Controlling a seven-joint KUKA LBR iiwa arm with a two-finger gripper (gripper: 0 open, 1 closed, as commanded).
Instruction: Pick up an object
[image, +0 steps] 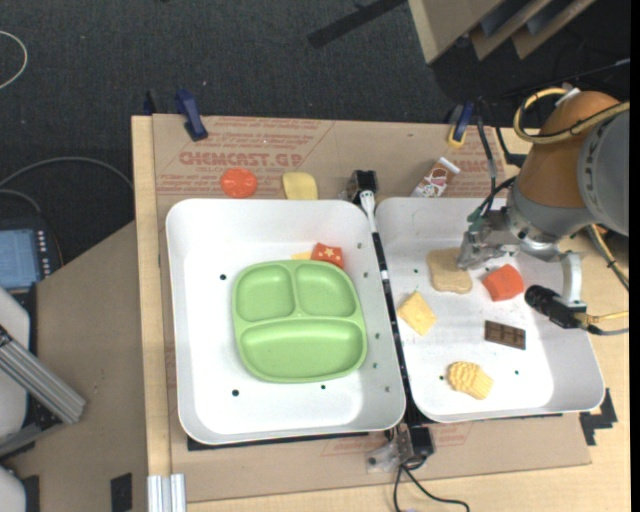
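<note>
The tool (478, 246), grip state unreadable, sits over the tan slice (449, 272) near the right bin's (560, 400) far edge.

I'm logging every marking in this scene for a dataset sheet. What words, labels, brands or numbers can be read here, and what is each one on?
"CHEMCAST. G P" in red print, on the brown board under the bins; the last letters are uncertain.
A smaller red line above it on the same board: too blurred to read.
The small packet behind the right bin has red and white printing: too small to read.
</note>
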